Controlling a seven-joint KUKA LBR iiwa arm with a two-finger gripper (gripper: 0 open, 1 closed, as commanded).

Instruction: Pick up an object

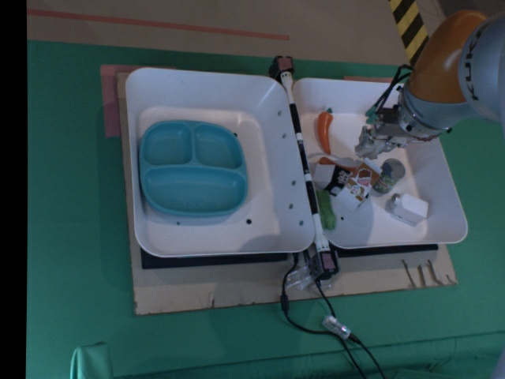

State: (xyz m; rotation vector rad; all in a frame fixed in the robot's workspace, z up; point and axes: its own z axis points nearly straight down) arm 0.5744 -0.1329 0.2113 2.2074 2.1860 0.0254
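The right bin (442, 212) holds an orange carrot toy (324, 130), a printed white-and-black packet (348, 181), a green piece (326, 210), a small grey can (388, 175) and a white block (407, 208). My gripper (369, 150) hangs from the grey and orange arm (450, 61), low over the middle of the right bin, just above the packet and left of the can. Nothing shows between its fingers.
The left bin (158, 93) bears a blue three-compartment plate (192, 168). A black-and-white divider bar (304, 160) runs between the bins. Cables (331, 322) trail off the bench's front edge over the green cloth.
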